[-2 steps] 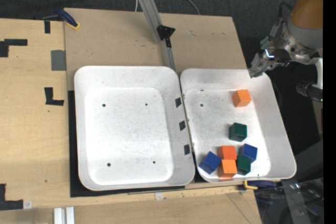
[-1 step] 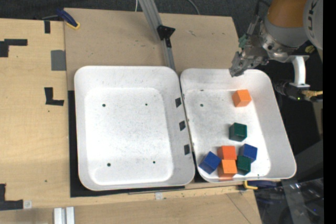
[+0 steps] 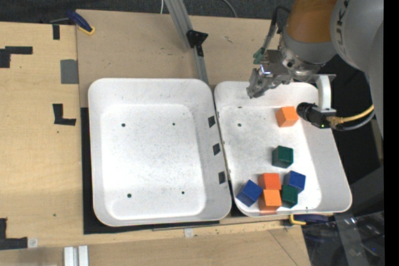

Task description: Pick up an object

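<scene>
- Wooden bench (image 3: pixel 37 152) carries two white bins; left bin (image 3: pixel 100 96) at nine o'clock, right bin (image 3: pixel 330 152) at three.
- Gripper (image 3: pixel 257 89) hovers over the right bin's twelve o'clock rim; its state I cannot tell.
- Orange cube (image 3: pixel 287 116) lies alone near one o'clock; green cube (image 3: pixel 282 156) mid-bin; clustered blocks (image 3: pixel 272 189) at six.

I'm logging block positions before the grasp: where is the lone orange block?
In the camera view, the lone orange block lies in the upper part of the right bin, just right of and below the pincer, above the dark green block.
</scene>
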### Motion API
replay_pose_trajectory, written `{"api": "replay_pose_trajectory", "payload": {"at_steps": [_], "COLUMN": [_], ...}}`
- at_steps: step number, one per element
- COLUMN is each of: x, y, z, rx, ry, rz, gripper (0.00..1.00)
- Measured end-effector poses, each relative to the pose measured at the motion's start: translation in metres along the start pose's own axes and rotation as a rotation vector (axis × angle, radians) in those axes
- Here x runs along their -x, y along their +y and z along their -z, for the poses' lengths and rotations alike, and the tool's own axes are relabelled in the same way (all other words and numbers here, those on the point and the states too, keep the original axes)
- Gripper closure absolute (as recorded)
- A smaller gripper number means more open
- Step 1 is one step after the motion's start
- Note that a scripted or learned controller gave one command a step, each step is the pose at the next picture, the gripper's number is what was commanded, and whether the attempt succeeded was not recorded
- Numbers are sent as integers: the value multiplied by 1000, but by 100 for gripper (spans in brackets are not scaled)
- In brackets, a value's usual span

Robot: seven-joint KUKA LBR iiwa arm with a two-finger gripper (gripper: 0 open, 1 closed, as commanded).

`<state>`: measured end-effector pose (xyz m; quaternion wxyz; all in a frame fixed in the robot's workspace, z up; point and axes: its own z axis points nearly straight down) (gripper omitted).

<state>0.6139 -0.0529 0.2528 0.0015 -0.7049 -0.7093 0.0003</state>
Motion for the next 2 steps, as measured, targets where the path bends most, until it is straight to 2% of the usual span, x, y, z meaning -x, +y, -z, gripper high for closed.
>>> {"api": "replay_pose_trajectory", "payload": {"at_steps": [2], "x": [-97], "y": [-13], "z": [-27], "rx": [-1], "ry": [-1], "rz": [0], "gripper": [100]}}
